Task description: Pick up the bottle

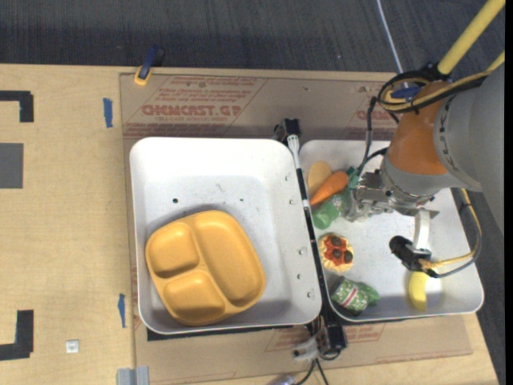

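Note:
The bottle [353,294] is small and green with a red and white label. It lies on its side near the front edge of the right bin [461,299]. My gripper [358,205] hangs low over the back left part of that bin, beside a toy carrot [330,186] and a green item [327,211]. It is well behind the bottle and not touching it. The grey wrist with its orange band [413,147] reaches in from the right.
A round pizza-like toy [337,250] lies between the gripper and the bottle. A yellow lemon [418,289] rests at the front right of the right bin. A tan item [319,172] sits behind the carrot. The left bin [208,167] holds a yellow divided plate [204,266].

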Robot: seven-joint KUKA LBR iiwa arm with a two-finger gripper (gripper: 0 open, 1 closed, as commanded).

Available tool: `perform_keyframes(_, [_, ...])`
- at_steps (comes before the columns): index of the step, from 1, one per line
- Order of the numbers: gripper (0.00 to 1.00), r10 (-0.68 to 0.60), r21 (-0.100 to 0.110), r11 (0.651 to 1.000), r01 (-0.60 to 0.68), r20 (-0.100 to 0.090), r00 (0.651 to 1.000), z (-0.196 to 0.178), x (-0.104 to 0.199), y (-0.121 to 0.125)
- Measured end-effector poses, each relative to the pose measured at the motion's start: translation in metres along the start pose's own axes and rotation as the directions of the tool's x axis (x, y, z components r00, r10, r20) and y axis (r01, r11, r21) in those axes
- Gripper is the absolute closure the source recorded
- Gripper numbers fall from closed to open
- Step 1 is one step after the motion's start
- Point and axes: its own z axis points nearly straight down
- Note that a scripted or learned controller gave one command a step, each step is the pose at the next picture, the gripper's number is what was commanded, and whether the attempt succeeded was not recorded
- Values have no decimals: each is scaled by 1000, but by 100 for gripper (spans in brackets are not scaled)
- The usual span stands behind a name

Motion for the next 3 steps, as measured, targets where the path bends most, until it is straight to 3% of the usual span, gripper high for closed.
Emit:
perform_keyframes(2, [100, -7, -2, 1000, 7, 0, 1000, 0, -21, -93])
perform_keyframes(3, [100, -306, 2, 952, 306, -1, 952, -98, 52, -110])
